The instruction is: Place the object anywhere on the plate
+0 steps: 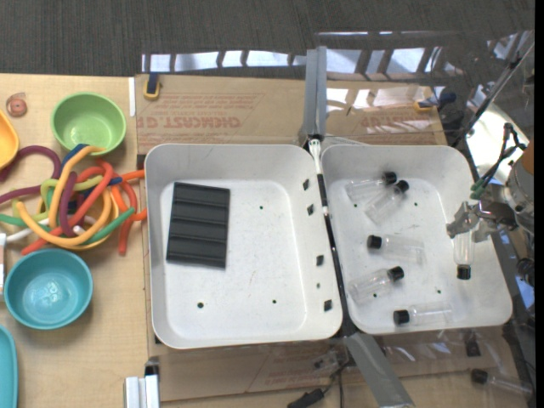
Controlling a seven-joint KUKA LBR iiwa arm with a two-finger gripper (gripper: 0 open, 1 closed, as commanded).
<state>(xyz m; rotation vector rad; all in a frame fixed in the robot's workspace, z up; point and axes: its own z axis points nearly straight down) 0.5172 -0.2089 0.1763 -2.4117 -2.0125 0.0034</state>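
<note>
Claw [473,221] (apart or clamped cannot be told) above the near edge of the vial-strewn bin [442,185]. In the other bin [263,253] the black plate [200,225] is seen, well apart. A capped vial [462,253] hangs just below the claw; if loosely seated, it may be dropped short.

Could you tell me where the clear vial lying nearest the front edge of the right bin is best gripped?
Probably across the clear body of the vial, from straight above. It lies flat, black cap toward the left bin, so the jaws should close across its width.
</note>
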